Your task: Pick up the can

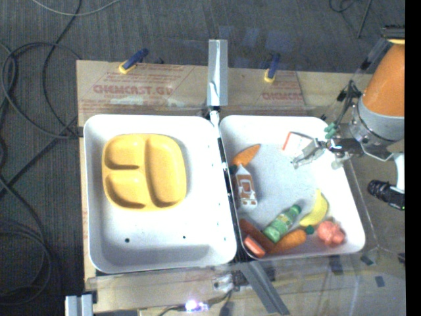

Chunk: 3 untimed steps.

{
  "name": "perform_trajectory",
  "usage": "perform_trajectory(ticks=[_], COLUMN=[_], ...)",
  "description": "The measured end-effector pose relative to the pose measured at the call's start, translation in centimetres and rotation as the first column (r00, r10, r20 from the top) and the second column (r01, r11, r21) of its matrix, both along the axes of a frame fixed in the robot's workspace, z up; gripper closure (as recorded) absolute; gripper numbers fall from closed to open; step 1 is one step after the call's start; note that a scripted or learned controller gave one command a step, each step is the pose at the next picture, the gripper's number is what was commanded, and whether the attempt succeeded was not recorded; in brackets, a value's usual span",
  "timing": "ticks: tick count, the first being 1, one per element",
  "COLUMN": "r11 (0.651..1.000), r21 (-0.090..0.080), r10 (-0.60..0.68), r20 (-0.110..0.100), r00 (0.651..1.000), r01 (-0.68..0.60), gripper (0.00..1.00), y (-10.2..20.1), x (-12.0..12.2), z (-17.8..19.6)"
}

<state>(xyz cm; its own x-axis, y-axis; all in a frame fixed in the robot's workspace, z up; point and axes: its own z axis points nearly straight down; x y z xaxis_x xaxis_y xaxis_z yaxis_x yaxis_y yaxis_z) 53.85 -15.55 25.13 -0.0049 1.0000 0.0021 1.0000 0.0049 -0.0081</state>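
My tool (308,154) hangs open over the right white bin (342,176), holding nothing. The small white-and-orange printed can (245,186) lies well apart by the divider; crowding from the orange carrot (246,155) could spoil my grasp.

Dark grey carpeted floor (131,18) all around, crossed by black and pale cables (39,51) at the left and top. Brown cardboard sheet (151,87) with faded red lettering spread over the table (82,176), pinned along the far edge by two blue-and-yellow clamps (133,60). Upright metal bar (217,71) at the middle of that far edge. More clamps and brackets along the near edge, with a small bluish light (192,305) glowing there. Even, soft lighting overall.
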Motion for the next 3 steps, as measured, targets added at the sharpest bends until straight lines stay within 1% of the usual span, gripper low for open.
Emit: perform_trajectory(ticks=[1,2,3], r11=[1.0,0.999,1.0], r21=[-0.002,-0.003,0.014], r10=[0.007,-0.05,0.02], r20=[0.007,0.017,-0.009], r00=[1.0,0.999,1.0], r01=[-0.007,0.05,-0.02], gripper=[0.0,0.0,0.0], y=[2.4,-0.9,-5.0], x=[3.1,8.4,13.2], z=[-15.9,-16.3,-16.4])
